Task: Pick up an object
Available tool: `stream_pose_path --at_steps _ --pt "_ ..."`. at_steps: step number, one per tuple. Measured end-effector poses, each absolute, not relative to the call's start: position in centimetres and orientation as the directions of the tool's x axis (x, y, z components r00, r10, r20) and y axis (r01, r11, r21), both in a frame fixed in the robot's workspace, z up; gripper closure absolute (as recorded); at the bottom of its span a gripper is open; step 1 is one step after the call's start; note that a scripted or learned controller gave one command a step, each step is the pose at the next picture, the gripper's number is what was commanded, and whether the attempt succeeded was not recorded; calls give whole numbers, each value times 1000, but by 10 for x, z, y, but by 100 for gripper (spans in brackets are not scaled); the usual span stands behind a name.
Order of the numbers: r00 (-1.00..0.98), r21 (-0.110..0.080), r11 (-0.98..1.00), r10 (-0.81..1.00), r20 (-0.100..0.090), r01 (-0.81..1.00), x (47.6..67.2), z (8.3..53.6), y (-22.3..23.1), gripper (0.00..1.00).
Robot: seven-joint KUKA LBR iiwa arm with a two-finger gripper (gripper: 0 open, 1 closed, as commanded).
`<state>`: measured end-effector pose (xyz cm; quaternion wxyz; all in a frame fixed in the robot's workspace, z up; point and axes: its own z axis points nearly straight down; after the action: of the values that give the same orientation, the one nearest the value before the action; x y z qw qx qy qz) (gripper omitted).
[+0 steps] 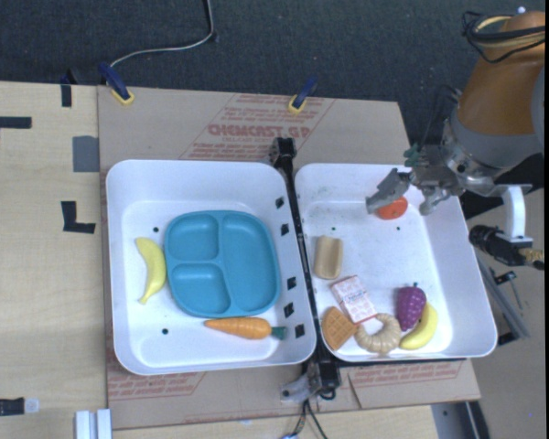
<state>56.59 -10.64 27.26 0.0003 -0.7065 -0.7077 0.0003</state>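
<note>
My gripper hangs over the far part of the right bin, its two grey fingers spread apart, so it is open. A small red-orange round item lies on the bin floor just below the left finger; it is not gripped. Nearer the front of the same bin lie a tan bread piece, a pink-and-white packet, a waffle-like biscuit, a pale pretzel ring, purple grapes and a yellow banana.
The left bin holds a blue divided plate, a second yellow banana and an orange carrot. A black clamp bar runs between the bins. The arm's orange band rises at the right.
</note>
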Motion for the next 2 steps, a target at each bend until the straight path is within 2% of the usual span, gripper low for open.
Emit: stream_pose_path --at_steps 1,2 --pt "2 -4 -2 1000 -1 1000 529 158 -190 0" --pt "0 2 0 1000 0 1000 485 86 -167 0"
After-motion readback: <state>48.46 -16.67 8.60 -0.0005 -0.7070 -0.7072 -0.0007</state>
